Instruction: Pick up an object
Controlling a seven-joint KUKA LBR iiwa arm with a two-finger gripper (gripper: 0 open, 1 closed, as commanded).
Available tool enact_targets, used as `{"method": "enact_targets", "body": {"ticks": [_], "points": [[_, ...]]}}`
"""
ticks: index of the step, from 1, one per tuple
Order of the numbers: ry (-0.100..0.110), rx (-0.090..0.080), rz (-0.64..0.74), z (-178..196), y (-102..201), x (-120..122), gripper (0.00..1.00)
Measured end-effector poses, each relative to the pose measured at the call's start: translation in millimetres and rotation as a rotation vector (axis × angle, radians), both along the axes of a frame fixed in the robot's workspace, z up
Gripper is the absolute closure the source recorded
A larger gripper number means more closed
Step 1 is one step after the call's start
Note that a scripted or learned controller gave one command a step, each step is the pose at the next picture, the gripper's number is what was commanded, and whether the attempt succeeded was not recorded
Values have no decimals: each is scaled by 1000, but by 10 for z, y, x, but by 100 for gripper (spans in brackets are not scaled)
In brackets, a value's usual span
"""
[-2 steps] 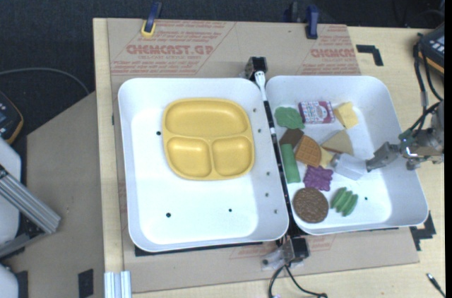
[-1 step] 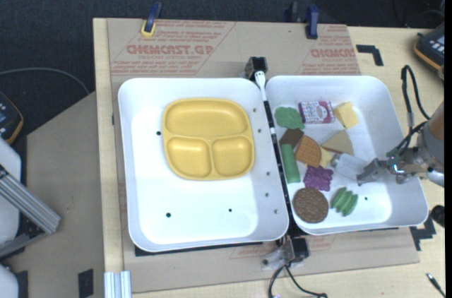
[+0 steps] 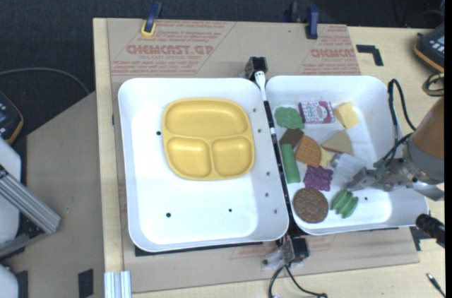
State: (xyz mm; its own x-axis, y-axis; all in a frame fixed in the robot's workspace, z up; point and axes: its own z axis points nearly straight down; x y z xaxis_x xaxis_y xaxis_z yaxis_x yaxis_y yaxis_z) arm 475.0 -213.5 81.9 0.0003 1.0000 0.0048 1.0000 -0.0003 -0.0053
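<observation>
Claw sits low in the right bin, fingers spread apart, nothing between them, and it's reaching in from the bin's right side. Your nearest target is the small green piece: it lies just below and slightly left of the fingertips, near the bin's front wall, long axis running diagonally. You'd need to drop and shift toward that wall to straddle it. Next out, the brown round cookie sits left of the green piece. Farther back, the purple piece lies left of the claw, then the tan wedge toward the bin's middle.
</observation>
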Motion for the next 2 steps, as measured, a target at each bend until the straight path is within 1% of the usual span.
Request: {"method": "enact_targets", "body": {"ticks": [1, 2], "points": [[-6, -4, -1, 130, -11, 10, 100], [-12, -8, 2, 707, 77, 51, 100]]}}
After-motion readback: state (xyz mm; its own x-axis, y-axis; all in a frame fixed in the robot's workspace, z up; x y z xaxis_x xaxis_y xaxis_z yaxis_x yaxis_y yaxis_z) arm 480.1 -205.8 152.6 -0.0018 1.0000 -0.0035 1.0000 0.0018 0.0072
